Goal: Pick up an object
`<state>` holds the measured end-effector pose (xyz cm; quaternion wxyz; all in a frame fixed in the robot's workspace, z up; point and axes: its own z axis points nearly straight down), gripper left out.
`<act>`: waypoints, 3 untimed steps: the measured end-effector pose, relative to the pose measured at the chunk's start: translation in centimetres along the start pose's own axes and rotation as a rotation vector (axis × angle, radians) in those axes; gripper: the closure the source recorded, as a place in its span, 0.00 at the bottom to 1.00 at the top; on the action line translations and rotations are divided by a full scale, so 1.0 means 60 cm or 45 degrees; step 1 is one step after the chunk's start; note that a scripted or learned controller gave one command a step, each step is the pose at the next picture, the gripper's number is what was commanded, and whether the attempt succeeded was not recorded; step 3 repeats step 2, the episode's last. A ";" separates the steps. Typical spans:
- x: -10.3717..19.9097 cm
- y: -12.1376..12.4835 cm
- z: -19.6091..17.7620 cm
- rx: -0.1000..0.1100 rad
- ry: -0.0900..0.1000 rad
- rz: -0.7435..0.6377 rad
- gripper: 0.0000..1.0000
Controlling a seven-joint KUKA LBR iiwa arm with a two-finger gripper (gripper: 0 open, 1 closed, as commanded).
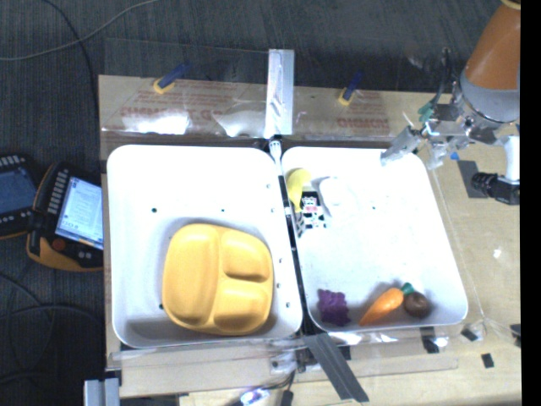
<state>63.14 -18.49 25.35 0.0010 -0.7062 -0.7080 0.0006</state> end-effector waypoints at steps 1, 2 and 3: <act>0.048 0.062 0.146 0.000 -0.003 -0.223 0.00; 0.103 -0.065 0.269 -0.007 -0.004 -0.438 0.00; 0.103 -0.065 0.269 -0.007 -0.004 -0.438 0.00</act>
